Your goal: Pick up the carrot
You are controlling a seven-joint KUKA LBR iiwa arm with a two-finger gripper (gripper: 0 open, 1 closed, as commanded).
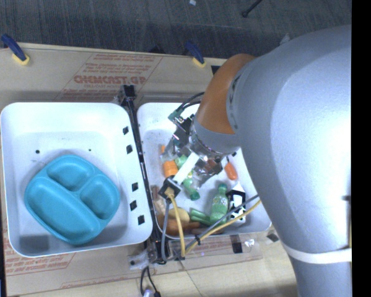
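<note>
Right now the gripper (186, 173) is low inside the right bin (149, 124), over a crowd of small toy foods, and the big grey arm (296, 141) with its orange band (215, 101) covers much of that bin. The carrot (170, 168), an orange piece, lies just beside the gripper on its left side, near the middle of the bin; it seems to touch the gripper body, but I cannot see it between the fingers. How wide the jaws stand I cannot tell, because the wrist and cables hide the tips. A second orange piece (231, 171) lies on the other side of the gripper, near the arm. Below the gripper there is a green bottle-like toy (218, 203), another green piece (200, 215) and a yellowish one (180, 215), with a yellow cable (173, 221) running out over the bin's front edge. The left bin (61, 113) holds a blue divided plate (72, 197) with three compartments, lying toward the front left. Both bins stand on a brown board (111, 73) that carries red printing; I can read "CHEMCAST GP" on it, and the smaller lines are too blurred. Two blue clamps (15, 48) hold the board at its far edge. Behind the bench the floor (142, 11) is dark grey carpet.
</note>
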